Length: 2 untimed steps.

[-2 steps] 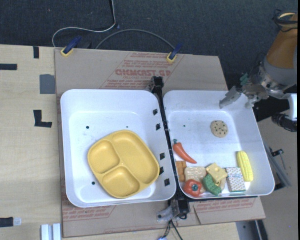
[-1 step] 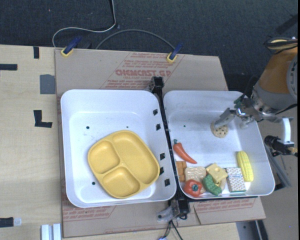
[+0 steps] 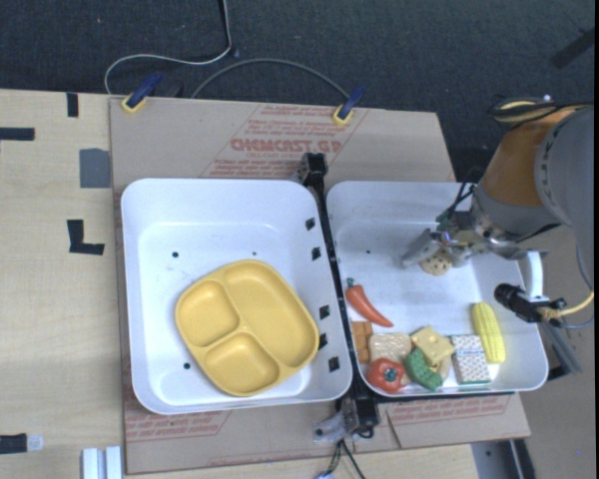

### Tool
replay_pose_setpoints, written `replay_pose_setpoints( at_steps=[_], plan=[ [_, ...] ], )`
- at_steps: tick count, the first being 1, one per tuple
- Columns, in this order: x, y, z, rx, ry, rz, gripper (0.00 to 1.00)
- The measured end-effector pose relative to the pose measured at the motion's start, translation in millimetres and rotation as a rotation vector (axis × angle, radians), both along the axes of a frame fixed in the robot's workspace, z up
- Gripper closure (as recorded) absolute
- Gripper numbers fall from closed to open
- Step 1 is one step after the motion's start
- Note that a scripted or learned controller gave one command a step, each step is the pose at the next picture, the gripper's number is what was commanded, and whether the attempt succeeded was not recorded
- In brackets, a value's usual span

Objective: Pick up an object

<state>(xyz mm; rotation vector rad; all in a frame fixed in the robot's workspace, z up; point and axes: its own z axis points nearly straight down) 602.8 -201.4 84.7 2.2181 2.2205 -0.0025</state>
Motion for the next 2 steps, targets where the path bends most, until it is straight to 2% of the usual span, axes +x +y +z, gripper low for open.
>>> replay_pose_setpoints(
  at_steps=[1, 2],
  plan=[
    [39.4, -23.3, 125.1, -0.003, -0.013, 0.001, 0.0],
    [-14.0, -15.7, -2.0, 0.003, 0.002, -0.002, 0.0]
  ],
)
